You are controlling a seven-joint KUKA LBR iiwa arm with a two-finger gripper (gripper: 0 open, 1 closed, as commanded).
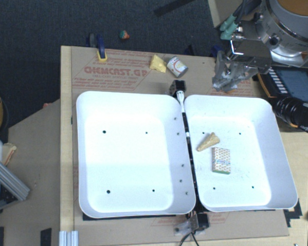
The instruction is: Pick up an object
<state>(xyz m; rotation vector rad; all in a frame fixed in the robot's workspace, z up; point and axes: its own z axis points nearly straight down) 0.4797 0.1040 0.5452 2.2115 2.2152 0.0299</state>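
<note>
Two objects lie in the right bin [276,152]: a tan cone-shaped piece [208,142] near its middle left, and a small patterned box [221,160] just below and right of the cone. My gripper [227,80] hangs above the far rim of the right bin, up and back from both objects. Nothing is between its fingers. The grey arm reaches in from the upper right.
The left bin [91,142] sits beside the right one. On the board beyond the bins lie a yellow wedge [157,64] and a small grey-white block [177,66]. A blue-yellow clamp [101,48] stands at the board's far left. Black cables and equipment sit at the right.
</note>
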